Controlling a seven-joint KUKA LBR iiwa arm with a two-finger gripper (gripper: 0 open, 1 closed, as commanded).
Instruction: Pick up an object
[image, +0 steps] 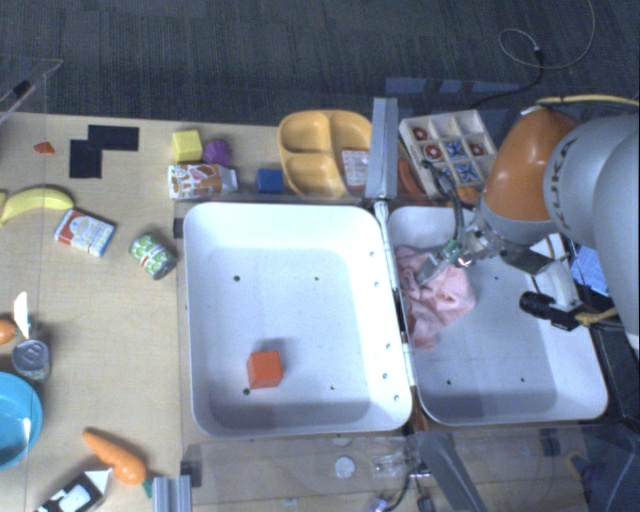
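Near the bottom of the frame, an orange cube lies in the lower-left part of the left bin, w/ nothing touching it. Further up, the pink cloth is crumpled at the left side of the right bin. The arm comes in from the upper right, bent down twd the cloth; the gripper is at the cloth's top edge, its state cannot be told.

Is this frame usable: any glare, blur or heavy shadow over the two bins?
Camera view: even, soft lighting, slightly low sharpness overall; the orange block casts a faint shadow in the left bin; the arm shades part of the right bin; the gripper over the pink cloth is blurred, fine detail lost.
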